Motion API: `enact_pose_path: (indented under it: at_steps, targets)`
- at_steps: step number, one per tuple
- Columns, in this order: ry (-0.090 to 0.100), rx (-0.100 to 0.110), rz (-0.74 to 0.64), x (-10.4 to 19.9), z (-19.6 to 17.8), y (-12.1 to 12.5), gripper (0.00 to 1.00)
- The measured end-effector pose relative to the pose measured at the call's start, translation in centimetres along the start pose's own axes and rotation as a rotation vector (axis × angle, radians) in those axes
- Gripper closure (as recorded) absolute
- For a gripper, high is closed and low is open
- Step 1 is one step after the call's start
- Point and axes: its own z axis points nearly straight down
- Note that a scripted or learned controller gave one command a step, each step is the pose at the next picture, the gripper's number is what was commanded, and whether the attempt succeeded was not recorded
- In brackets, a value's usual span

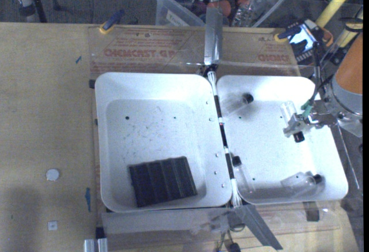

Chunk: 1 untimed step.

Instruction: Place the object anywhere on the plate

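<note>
Wooden surface [46, 101] carries two white bins, and in the left bin [109, 95] a dark ribbed plate [162, 181] lies flat at the near edge. Right of that plate, across the divider, a clear bottle-like object [300, 180], probably light, stiff and slippery, lies by the right bin's near wall; grasp it across its middle. Farther right and above it, the tool [298, 128] hovers, whether spread or clenched I cannot tell.

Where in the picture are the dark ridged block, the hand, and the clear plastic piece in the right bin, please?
dark ridged block [162, 181]: camera view, middle of its top face.
hand [297, 127]: camera view, at its tip.
clear plastic piece [300, 180]: camera view, middle of its body.
</note>
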Motion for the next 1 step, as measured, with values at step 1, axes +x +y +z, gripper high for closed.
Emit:
enact_pose_path:
  at_steps: [1]
  targets:
    - [0.002, 0.003, -0.300, 4.71, 4.44, 5.04, 1.00]
